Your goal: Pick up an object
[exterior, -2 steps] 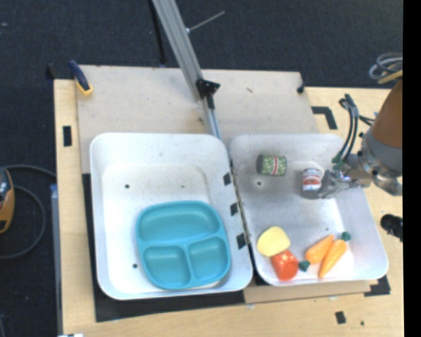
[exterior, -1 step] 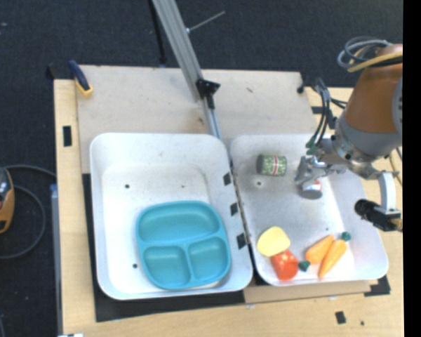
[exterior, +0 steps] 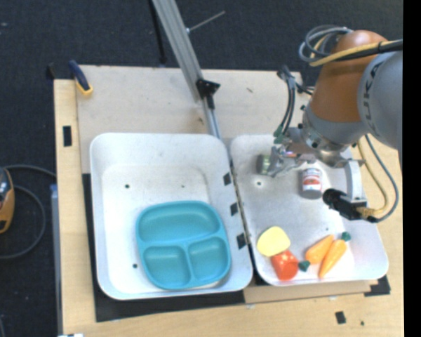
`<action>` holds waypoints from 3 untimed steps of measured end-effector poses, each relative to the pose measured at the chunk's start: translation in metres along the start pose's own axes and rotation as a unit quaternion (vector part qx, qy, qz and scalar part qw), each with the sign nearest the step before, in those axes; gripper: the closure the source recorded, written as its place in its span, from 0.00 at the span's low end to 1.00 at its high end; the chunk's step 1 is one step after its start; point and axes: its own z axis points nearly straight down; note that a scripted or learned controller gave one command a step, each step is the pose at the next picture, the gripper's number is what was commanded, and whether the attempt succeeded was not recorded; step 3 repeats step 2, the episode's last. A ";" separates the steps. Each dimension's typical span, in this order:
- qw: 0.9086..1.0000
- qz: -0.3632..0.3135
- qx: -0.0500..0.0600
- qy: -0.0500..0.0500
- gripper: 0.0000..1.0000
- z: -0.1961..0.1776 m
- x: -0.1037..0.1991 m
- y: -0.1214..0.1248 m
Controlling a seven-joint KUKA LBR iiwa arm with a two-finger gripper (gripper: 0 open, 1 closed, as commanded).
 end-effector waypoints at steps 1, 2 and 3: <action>1.000 0.000 0.000 0.000 1.00 -0.003 0.059 0.022; 1.000 0.001 0.000 0.000 1.00 0.005 0.115 0.037; 1.000 0.001 0.000 0.000 1.00 0.005 0.115 0.037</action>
